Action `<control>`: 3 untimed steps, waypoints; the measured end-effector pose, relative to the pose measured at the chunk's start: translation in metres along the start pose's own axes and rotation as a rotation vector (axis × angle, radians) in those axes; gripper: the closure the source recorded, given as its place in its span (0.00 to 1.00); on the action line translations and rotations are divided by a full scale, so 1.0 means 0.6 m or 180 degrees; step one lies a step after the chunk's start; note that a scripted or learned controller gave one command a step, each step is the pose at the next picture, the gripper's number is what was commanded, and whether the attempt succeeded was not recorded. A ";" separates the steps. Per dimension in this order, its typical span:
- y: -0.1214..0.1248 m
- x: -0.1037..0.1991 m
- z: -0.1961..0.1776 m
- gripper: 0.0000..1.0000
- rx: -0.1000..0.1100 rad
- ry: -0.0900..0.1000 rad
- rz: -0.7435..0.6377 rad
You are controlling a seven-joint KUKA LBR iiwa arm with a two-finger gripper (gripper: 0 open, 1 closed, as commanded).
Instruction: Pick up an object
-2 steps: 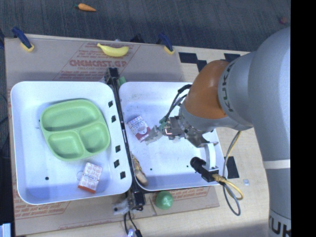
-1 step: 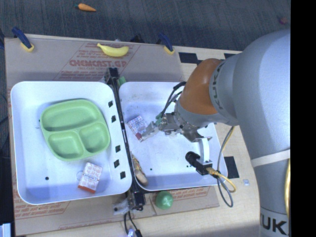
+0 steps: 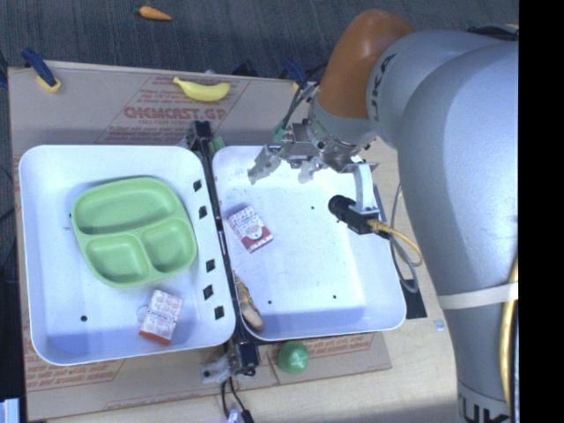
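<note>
- Jaws spread apart, nothing btwn them; gripper (image 3: 280, 167) sits over the far edge of the right bin (image 3: 339, 320), fingertips pointing down-left.
- Grey arm w/ orange band (image 3: 363, 47) comes in from the right, covering the right bin's far-right corner.
- Red/white packet (image 3: 249, 227) lies flat on the right bin's floor, left part, near the divider side; below-left of gripper, apart from it, not touched.
- Small tan object (image 3: 248, 309) at the right bin's near-left corner, against the wall; can't tell what it is.
- Black cable connector (image 3: 351, 214) w/ yellow lead hangs over the right bin's right side.
- Left bin (image 3: 40, 324), just beside the right bin: green 3-compartment tray (image 3: 132, 229) in the middle, 2nd red/white packet (image 3: 160, 315) nearer the front.
- Green ball (image 3: 293, 357) on the cardboard, just outside the right bin's front wall.
- Yellow banana (image 3: 203, 88) on the cardboard beyond the right bin's far-left corner.
- Orange carrot-like item (image 3: 155, 12) on the floor, well beyond both bins.
</note>
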State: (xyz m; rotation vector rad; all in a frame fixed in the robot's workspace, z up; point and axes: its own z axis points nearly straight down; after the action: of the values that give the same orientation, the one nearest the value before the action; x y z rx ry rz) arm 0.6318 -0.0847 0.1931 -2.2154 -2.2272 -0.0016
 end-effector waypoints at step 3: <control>0.012 -0.032 0.011 1.00 0.0000 0.0003 -0.0002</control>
State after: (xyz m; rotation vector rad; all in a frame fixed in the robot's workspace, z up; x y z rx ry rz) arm 0.6390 -0.1040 0.1866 -2.2143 -2.2272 -0.0027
